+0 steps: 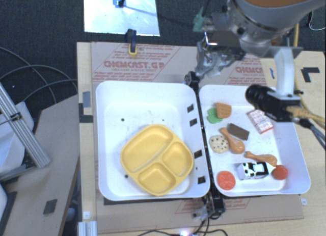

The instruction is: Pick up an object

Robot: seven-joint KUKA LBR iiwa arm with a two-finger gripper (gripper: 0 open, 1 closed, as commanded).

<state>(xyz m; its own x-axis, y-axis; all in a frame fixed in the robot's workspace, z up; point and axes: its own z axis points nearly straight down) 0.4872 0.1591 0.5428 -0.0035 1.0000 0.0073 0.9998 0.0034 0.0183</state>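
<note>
The right bin (293, 143) holds several small toy foods: an orange cracker (222, 110) on a green piece (212, 116), a brown bar (238, 131), a cookie (218, 143), two drumsticks (233, 141) (261, 157), a red-and-white box (260, 121), a black-and-white carton (253, 170), a red slice (226, 180) and a red ball (279, 172). My gripper (193, 78) hangs over the far end of the divider between the bins, above and left of the foods. Nothing shows in its grasp.
A yellow divided plate (157, 159) lies in the left bin (109, 128). A black cylinder with cables (267, 101) juts over the right bin's far right corner. The grey arm (265, 10) fills the upper right. A blue-and-yellow clamp (132, 41) sits behind the bins.
</note>
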